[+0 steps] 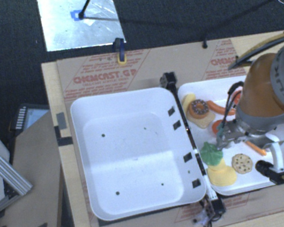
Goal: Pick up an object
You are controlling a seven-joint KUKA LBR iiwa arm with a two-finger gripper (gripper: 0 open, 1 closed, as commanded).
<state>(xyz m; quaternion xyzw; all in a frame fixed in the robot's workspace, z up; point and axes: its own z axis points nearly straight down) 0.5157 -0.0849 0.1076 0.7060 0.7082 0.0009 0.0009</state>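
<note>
Gripper (223,138) low in right bin (203,87), just above green leafy toy (211,153) (finger state can't tell), with donut (199,108), cookie (242,162), yellow piece (223,176) and carrot (217,107) nearby.

Right bin (195,89), and it's crowded in there. Up near the top-left corner sits a pale bun-shaped piece (197,118) with a dark, ring-patterned donut (200,107) lying on top of it. Just to its right an orange carrot (217,106) lies at a slant, running under the arm. Lower down, a leafy green toy (211,153) rests against the bin's left wall, and directly below it, touching, a yellow lump (222,175) sits at the bottom edge. Beside that, to the right, a round tan cookie (241,163) with dark specks lies flat. A second orange stick (256,148) pokes out just above and to the right of the cookie.
</note>
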